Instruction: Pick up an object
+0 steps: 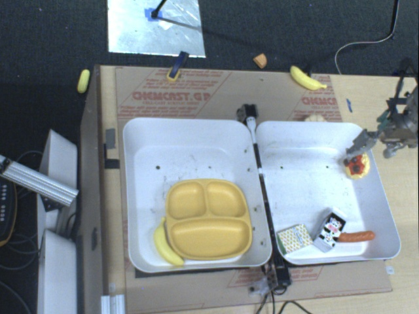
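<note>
My gripper [374, 148] hangs over the right bin's [308, 142] far right edge, open, with nothing between its two grey fingers. Its left fingertip [358, 145] is just above a small red and yellow toy [357, 167] lying by the bin's right wall. Along the near wall of the same bin lie a green and tan box [294, 238], a black and white carton [332, 231] and an orange-red sausage [355, 237]. In the left bin [150, 142] a yellow divided plate [208, 218] sits beside a banana [167, 244].
On the cardboard behind the bins lie a second banana [306, 78], a blue and yellow clip [177, 65] and an orange bit [260, 61]. A foil sheet [156, 17] lies on the floor farther back. A black clamp [249, 114] joins the bins' inner walls.
</note>
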`<state>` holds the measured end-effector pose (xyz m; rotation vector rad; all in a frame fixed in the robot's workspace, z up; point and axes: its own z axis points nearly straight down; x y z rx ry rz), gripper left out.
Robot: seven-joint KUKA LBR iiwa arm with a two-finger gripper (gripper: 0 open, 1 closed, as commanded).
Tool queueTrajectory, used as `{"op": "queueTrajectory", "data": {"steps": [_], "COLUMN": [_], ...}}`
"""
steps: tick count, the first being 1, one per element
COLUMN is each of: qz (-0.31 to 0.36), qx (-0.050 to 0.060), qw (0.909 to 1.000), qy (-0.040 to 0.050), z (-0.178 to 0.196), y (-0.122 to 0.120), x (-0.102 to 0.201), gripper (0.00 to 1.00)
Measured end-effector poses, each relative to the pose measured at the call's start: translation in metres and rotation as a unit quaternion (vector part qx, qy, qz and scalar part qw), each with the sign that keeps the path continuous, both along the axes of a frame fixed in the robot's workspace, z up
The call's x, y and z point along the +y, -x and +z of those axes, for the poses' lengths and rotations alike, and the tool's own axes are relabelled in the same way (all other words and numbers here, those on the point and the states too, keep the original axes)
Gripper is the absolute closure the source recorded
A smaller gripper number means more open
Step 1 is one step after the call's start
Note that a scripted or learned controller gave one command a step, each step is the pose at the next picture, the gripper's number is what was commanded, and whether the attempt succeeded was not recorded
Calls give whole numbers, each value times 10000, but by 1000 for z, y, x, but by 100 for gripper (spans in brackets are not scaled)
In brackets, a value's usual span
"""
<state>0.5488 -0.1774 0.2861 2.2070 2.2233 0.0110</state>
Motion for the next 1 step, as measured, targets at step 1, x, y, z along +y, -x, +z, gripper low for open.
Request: {"op": "queueTrajectory", "data": {"steps": [1], "qz": [18], "qx": [-18], "qw": [10000], "qy": [-1], "z": [11], "y": [-1], "x": [0], "gripper": [100]}}
